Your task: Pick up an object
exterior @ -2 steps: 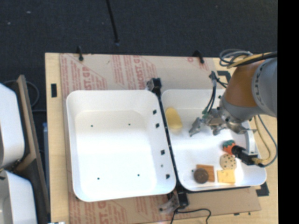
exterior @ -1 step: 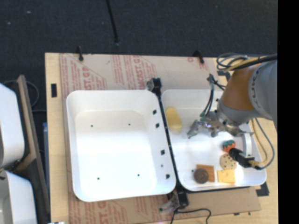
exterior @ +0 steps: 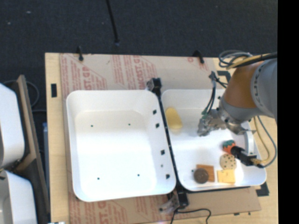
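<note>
A plywood bench (exterior: 107,71) stands on dark carpet (exterior: 163,17) and bears two white bins: the left bin (exterior: 117,143) and the right bin (exterior: 196,148). The arm (exterior: 247,87) reaches into the right bin, its gripper (exterior: 204,127) low over the bin floor; whether it is clenched or released, I cannot tell. A yellow block (exterior: 174,119) lies just beside the gripper, near the divider. Small pieces sit along the near wall: a brown disc (exterior: 201,175), a yellow square (exterior: 227,176), a speckled round (exterior: 228,161), and an orange and green thing (exterior: 228,146) too small to make out.
</note>
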